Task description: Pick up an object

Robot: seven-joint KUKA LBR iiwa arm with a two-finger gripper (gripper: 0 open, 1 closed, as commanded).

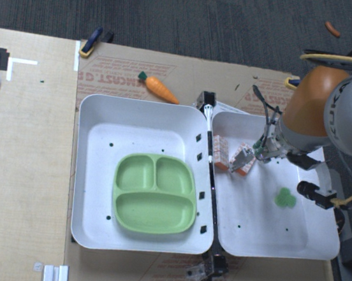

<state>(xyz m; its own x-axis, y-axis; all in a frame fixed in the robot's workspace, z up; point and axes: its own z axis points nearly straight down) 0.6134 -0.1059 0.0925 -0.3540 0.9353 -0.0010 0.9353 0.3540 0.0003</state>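
Observation:
My gripper (244,157) hangs low over the upper left part of the right bin (260,234). Right under it lies a small orange and white object (244,169), touching or nearly touching the gripper's tip. Just to its left a small pinkish carton (219,151) rests by the bin's left wall. A small green object (285,198) lies apart, further right in the same bin. The arm's orange band (313,100) rises above the bin's far right corner.
The left bin (90,157) holds a green divided plate (155,193). A toy carrot (160,88) lies on the cardboard behind the bins. A black clamp (207,101) sits where the two bins meet at the back.

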